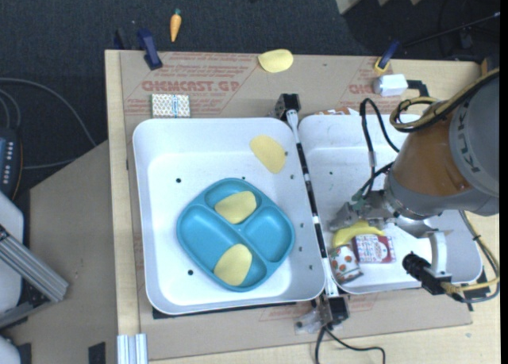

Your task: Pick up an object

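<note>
Camera view: the two-finger gripper [359,213] hangs low in the right white plastic bin [337,144], just above the curved, smooth yellow banana [356,232]. Nothing appears lifted. The arm partly hides the fingers, so whether they are parted or closed cannot be told. Beside the banana lies a boxy red-and-white carton [373,249].

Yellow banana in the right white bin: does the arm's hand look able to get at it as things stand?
Probably yes. The hand is low in the right white bin, just above the yellow banana. A red-and-white packet and a small printed carton crowd the banana's near side, but nothing covers its top.
</note>
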Motion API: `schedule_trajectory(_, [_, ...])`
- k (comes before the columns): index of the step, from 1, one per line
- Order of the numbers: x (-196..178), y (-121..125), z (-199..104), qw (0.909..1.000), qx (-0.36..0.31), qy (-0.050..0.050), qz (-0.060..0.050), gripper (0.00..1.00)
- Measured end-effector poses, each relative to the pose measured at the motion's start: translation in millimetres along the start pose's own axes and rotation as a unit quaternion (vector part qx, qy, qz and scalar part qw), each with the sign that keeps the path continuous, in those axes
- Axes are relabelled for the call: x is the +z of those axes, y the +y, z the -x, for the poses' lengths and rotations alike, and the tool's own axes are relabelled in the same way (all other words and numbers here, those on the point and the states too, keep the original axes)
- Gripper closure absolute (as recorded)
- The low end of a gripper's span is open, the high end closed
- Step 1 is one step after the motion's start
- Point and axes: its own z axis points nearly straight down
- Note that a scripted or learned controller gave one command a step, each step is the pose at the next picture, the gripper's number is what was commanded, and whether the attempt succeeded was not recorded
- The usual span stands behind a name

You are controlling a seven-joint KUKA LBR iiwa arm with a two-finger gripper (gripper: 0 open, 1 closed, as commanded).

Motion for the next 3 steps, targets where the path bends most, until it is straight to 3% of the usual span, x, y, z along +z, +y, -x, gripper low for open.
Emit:
schedule_trajectory(1, [0.2, -24.9, -3.5, 1.0000, 0.000, 0.000, 0.000, 0.00])
schedule_trajectory(2, [-34.4, 159.5, 29.0, 1.0000, -0.001, -0.001, 0.002, 0.00])
schedule_trajectory(3, [0.4, 83.8, 4.0, 1.0000, 0.000, 0.000, 0.000, 0.00])
